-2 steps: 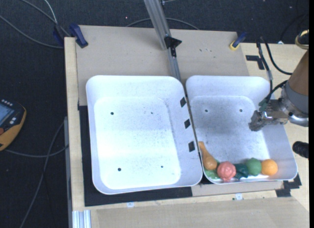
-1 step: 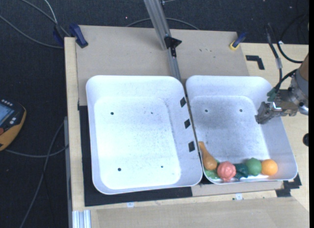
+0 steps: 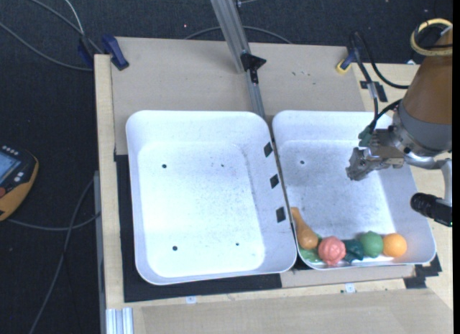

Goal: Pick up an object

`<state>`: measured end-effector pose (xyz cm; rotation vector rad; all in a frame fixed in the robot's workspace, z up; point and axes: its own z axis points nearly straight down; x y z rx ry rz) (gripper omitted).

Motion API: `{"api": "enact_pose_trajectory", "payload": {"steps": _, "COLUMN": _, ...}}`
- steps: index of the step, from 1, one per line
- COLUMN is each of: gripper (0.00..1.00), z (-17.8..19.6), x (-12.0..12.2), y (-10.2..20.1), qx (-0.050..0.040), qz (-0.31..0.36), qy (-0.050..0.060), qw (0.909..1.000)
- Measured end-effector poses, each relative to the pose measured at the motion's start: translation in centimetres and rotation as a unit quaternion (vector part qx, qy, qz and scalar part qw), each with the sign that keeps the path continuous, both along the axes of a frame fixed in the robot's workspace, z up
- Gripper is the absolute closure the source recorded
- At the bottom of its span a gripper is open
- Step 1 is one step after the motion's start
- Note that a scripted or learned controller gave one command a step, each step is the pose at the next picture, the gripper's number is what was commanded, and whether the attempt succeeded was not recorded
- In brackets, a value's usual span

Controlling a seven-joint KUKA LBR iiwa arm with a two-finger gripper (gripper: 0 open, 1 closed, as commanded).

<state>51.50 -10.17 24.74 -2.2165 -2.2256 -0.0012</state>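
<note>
Pick not started as far as I can judge. Gripper (image 3: 357,167) hangs over the right bin (image 3: 316,135), upper middle, nothing visible in it; can't tell its state. Objects sit along the near wall: orange carrot-like piece (image 3: 305,233), pink ball (image 3: 331,249), green ball (image 3: 371,243), orange ball (image 3: 394,244). Left bin (image 3: 144,131) isn't involved. Left: descend, grasp, lift.

- The single camera is fixed above the bench (image 3: 215,74) and looks down at a slant.
- Its view faces the far edge of the bench; the near edge lies at the bottom of the frame.
- The stand-off is moderate: the left bin (image 3: 144,182) and the right bin (image 3: 316,121) both fit whole, with dark floor visible at left and far.
- The arm (image 3: 431,103) enters from the right.
</note>
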Motion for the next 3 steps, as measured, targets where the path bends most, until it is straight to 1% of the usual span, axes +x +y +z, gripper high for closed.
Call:
{"api": "enact_pose_trajectory", "payload": {"steps": 1, "gripper": 1.0, "z": -1.5, "x": -0.1, "y": 5.1, "qx": 0.0001, "qz": 0.0, "qy": 0.001, "qw": 1.0}}
{"api": "enact_pose_trajectory", "payload": {"steps": 2, "gripper": 1.0, "z": -2.4, "x": -0.8, "y": 10.3, "qx": 0.0, "qz": 0.0, "qy": 0.0, "qw": 1.0}}
{"api": "enact_pose_trajectory", "payload": {"steps": 3, "gripper": 1.0, "z": -3.2, "x": -0.5, "y": 15.3, "qx": 0.0, "qz": 0.0, "qy": 0.0, "qw": 1.0}}
